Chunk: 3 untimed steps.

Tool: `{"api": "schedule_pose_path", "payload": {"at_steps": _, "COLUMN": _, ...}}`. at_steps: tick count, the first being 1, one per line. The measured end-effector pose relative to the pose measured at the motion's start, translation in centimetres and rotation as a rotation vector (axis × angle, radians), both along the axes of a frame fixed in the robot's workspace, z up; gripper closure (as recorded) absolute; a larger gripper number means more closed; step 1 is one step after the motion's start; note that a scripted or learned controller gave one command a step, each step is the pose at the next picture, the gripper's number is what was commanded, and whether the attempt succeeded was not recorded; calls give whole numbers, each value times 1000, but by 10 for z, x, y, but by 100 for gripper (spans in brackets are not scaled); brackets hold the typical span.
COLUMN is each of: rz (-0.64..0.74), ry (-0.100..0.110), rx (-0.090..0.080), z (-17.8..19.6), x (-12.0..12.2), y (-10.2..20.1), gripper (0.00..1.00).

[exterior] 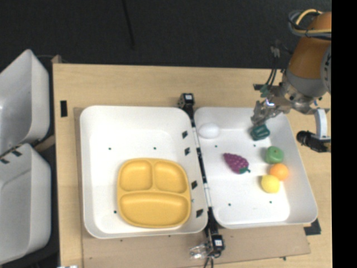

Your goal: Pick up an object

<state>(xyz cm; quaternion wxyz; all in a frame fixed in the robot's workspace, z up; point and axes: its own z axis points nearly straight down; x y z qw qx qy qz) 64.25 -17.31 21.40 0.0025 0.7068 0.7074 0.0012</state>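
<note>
In the right bin (279, 211) lie several small items. A teal object (259, 131) sits near the bin's far right corner, and my gripper (261, 118) hangs directly over it, touching or almost touching its top. Whether it grips the teal object is hidden from this angle. A purple bunch of grapes (236, 162) lies mid-bin. To the right of the grapes, a green fruit (274, 154), an orange (280, 172) and a yellow lemon (270, 184) cluster by the right wall. A white rounded piece (209, 130) rests at the far left corner.
The left bin (95, 149) holds a yellow divided plate (153, 192). The arm, grey and orange (307, 60), comes in from the upper right. A black clamp (186, 100) stands where the bins meet at the back. White housings (19, 149) stand left of the bench.
</note>
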Motion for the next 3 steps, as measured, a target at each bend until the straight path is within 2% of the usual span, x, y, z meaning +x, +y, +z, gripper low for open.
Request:
{"api": "schedule_pose_path", "payload": {"at_steps": 1, "rz": 1, "ry": 5, "rx": -1, "z": -5, "x": 1, "y": -2, "gripper": 100}}
{"api": "schedule_pose_path", "payload": {"at_steps": 2, "rz": 3, "ry": 10, "rx": 1, "z": -10, "x": -18, "y": 38, "gripper": 100}}
{"api": "schedule_pose_path", "payload": {"at_steps": 3, "rz": 5, "ry": 8, "rx": 3, "z": 4, "x": -37, "y": 86, "gripper": 100}}
